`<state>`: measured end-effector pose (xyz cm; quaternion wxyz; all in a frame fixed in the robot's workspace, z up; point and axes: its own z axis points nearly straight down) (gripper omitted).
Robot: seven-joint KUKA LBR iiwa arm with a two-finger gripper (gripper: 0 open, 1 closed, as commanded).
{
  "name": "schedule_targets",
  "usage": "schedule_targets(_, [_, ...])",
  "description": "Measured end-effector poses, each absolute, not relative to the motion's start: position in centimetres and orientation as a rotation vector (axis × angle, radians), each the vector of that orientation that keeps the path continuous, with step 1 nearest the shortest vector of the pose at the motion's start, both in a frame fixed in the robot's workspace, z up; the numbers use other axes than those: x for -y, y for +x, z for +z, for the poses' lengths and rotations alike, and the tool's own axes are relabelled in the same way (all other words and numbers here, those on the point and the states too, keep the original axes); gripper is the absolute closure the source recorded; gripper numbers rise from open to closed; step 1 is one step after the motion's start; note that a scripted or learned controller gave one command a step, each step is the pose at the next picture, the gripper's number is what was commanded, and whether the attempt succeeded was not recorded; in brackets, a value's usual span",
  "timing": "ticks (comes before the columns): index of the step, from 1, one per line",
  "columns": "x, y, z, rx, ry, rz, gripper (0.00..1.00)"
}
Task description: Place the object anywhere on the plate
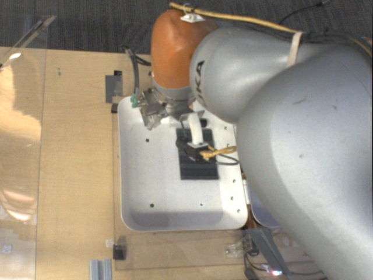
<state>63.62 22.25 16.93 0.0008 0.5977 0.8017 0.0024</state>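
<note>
The grey arm (291,127) covers most of the right half of the scene and nearly all of the right bin (260,216). The left bin (145,185) has a bare white floor. The gripper (151,113) hovers over this bin's far left corner; I cannot tell whether it is apart or together, or carrying anything. The arm may be hiding the object and the plate, so placement looks not yet done. Black lettering (199,77) beside the orange band (172,45) reads partly "KU".
</note>
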Motion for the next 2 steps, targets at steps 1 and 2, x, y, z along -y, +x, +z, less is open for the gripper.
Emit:
schedule_targets(1, [-22.2, 67.0, 18.5, -2.832, 1.344, 0.011, 1.00])
schedule_targets(2, [-21.6, 66.5, 15.3, -3.100, 0.457, 0.009, 1.00])
